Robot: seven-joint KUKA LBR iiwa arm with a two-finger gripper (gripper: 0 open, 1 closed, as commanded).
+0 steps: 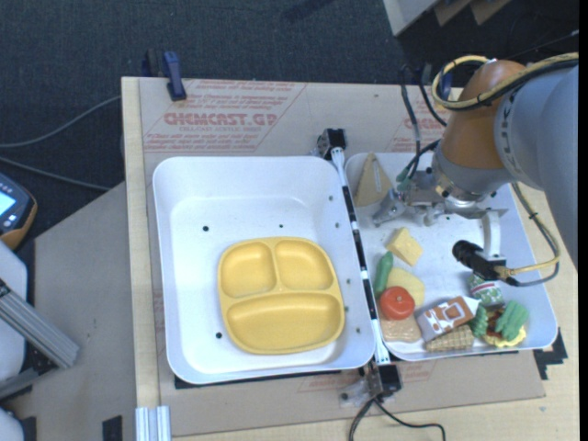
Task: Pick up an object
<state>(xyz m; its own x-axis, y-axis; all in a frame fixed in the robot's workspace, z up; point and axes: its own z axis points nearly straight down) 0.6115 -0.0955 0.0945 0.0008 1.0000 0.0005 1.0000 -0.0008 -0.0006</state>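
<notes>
Single fixed cam above the bench (pixel 276 118), angled down, mid-range; both bins in frame, left bin (pixel 184 200) near centre, arm (pixel 514 118) enters from right.

Bright, even overhead light washes the white bins (pixel 184 200) almost to glare, shadows stay soft and short, the dark floor (pixel 230 26) is dim, and small details look slightly soft.

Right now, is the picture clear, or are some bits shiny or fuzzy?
In the camera view, the yellow tray looks sharp and evenly lit; the left white bin has soft shine on its rim; the toy food by the tomato is small and a bit blurry; the arm casts a faint shadow into the right bin.
</notes>
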